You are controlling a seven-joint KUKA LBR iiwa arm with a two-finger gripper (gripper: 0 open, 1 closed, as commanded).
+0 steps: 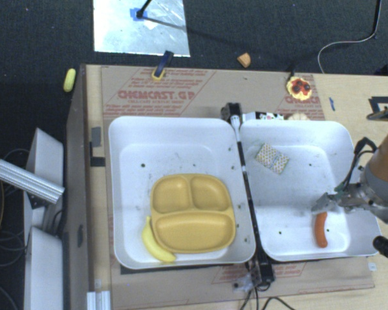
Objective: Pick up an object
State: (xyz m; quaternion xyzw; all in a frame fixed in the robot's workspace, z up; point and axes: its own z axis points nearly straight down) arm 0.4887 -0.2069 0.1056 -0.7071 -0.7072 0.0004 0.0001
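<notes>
In the right bin [297, 133] an orange sausage [321, 229] lies upright in the picture near the front right corner. A small speckled grey pad [272, 157] rests near that bin's back left. My gripper [328, 203] reaches in from the right edge and hovers just above the top end of the sausage, with nothing seen held. The left bin [132, 173] holds a yellow divided plate [193, 212] with a yellow banana [154, 243] along its front left rim.
The centre ridge [242, 173] separates the two bins. On the cardboard behind them lie a small round red and yellow toy [299, 87] and a blue and yellow clip [160, 66]. My arm [381, 173] covers the right bin's right wall.
</notes>
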